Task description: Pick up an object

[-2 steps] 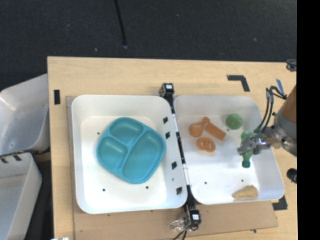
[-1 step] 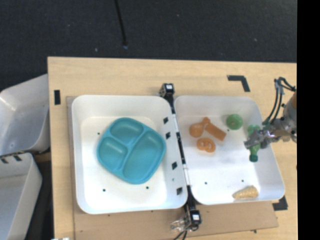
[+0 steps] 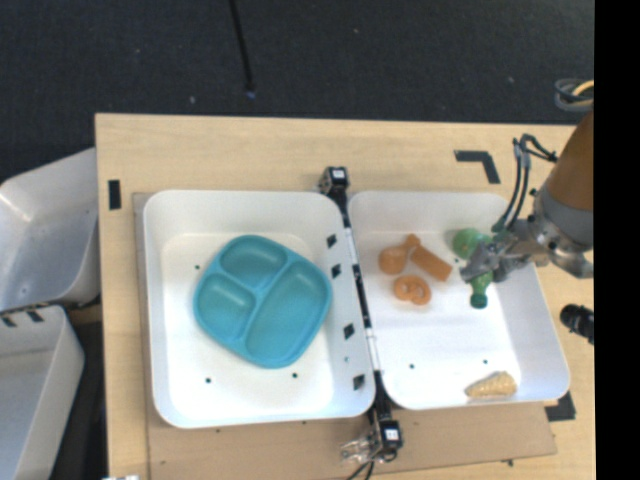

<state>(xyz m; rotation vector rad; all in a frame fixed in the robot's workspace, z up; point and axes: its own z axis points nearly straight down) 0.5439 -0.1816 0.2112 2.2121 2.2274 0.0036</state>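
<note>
Hand [image 3: 483,266] over right bin [image 3: 520,368], touching green object [image 3: 468,242]; finger state unclear.

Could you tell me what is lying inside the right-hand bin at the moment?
In the right bin lie three orange pieces, a tan piece and a green object at the gripper, which covers part of it.

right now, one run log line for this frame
gripper over right bin | at green toy | grasp unconfirmed | blue divided plate in left bin
</note>
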